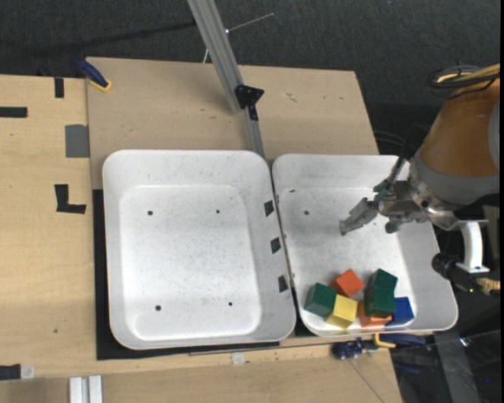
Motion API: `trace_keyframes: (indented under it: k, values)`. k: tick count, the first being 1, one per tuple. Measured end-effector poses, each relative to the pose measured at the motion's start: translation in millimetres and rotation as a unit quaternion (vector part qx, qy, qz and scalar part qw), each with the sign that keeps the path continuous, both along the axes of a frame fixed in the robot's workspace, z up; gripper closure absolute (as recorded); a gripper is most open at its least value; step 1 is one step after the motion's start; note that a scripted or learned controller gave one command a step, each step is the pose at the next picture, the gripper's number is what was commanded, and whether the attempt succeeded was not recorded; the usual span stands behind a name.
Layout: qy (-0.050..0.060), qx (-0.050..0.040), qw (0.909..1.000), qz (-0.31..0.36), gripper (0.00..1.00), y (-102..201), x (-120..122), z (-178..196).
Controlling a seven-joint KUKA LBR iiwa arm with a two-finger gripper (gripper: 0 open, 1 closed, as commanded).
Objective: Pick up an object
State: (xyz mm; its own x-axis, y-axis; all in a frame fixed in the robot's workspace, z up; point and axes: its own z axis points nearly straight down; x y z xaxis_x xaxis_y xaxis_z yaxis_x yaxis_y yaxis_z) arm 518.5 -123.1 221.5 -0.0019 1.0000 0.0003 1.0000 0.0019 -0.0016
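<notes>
Several small blocks lie clustered at the near edge of the right bin (319, 179): a green block (321, 299), an orange block (349, 282), a yellow block (344, 310), a dark green block (383, 290) and a blue block (402, 310). My gripper (371, 223) hangs over the middle of the right bin, above and behind the cluster. Its fingers are spread open with nothing between them. One finger (353, 220) points down-left toward the bin floor.
The left bin (118, 175) sits beside the right one with a shared raised rim between them. A slanted metal pole (223, 49) reaches in from the top to the bins' far junction. The arm's orange-banded body (462, 141) covers the right bin's far right corner.
</notes>
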Motion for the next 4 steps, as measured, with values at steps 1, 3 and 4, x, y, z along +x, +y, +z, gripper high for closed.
trace_keyframes:
  k: [1,3,4]
  values:
    - [0.003,0.0003,1.0000,-0.001,0.00,1,-1,-65]
    - [0.001,0.0000,1.0000,-0.001,0.00,-7,-6,-130]
    - [0.002,0.0009,1.0000,0.000,1.00,-6,-6,-121]
